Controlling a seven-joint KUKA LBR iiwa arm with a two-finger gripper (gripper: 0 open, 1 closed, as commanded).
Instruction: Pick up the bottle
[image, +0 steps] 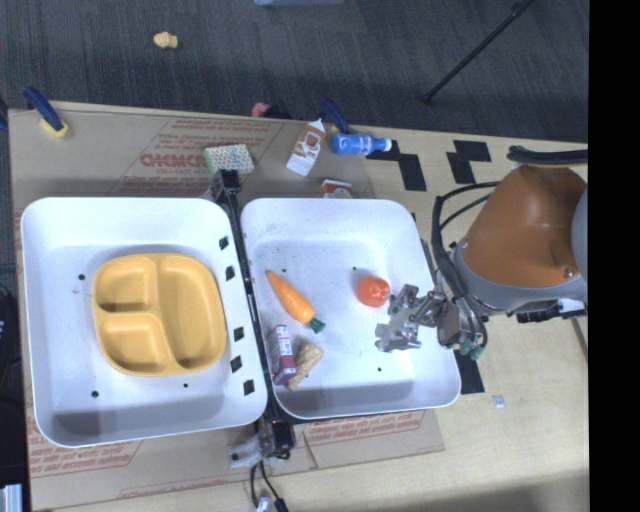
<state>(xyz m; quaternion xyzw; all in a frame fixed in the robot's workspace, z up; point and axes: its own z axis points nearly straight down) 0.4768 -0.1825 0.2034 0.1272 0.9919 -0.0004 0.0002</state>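
The gripper (400, 325) hangs in the right bin (430, 385), jaws open on nothing, well apart from the bottle (284, 355) lying tight against the bin's left wall, where closing fingers may catch that wall

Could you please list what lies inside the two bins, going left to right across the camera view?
Yellow divided tray → small bottle → carrot → red tomato → gripper.
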